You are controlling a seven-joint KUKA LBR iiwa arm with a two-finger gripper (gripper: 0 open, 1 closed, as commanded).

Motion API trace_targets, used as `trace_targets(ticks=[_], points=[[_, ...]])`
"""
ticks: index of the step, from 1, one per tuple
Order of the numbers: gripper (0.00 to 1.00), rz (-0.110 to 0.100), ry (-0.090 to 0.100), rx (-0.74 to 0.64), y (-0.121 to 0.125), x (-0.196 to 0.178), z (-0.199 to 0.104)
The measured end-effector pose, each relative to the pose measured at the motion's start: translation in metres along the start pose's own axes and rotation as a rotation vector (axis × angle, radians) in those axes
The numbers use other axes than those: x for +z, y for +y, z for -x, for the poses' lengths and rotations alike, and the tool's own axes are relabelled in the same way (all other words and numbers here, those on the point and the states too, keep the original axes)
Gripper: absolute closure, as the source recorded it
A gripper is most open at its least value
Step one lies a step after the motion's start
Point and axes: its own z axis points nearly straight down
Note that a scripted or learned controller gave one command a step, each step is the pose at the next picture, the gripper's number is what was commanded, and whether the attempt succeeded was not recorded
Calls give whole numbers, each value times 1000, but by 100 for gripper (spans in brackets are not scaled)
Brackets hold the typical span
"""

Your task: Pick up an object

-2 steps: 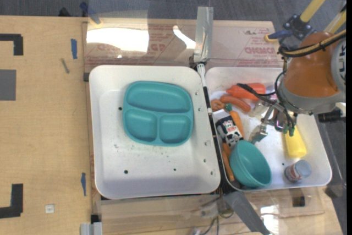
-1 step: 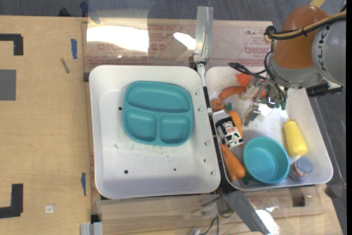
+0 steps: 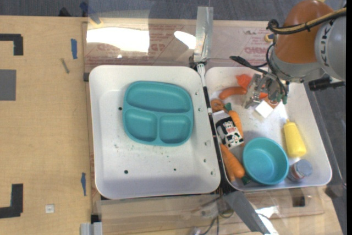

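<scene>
You see two white bins side by side on the bench. The left bin (image 3: 104, 173) holds one teal divided plate (image 3: 158, 113) with three compartments; its long side runs left to right, and the biggest compartment lies on the far side.

The right bin (image 3: 319, 168) holds the smaller things. There is one teal bowl (image 3: 265, 160) near the front, standing open side up. Just right of it lies one yellow bottle (image 3: 295, 139); its long axis runs from far to near, a little slanted, with the narrow end toward the far side. Along the left wall you find two orange carrots: one carrot (image 3: 232, 163) at the front, pointing near-right, and one orange piece (image 3: 235, 116) above it. Between them lies one black-and-white patterned item (image 3: 229, 131). One small white block (image 3: 264, 109) rests just under the gripper.

The gripper (image 3: 263, 94) hangs over the far part of the right bin. Whether it is released or clenched, you cannot tell here.
</scene>
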Motion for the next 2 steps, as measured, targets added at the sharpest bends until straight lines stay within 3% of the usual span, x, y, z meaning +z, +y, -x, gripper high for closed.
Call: trace_targets(ticks=[1, 2], points=[[100, 5, -18, -30, 33, -121, 3], [0, 2, -6, -29, 32, -115, 1]])
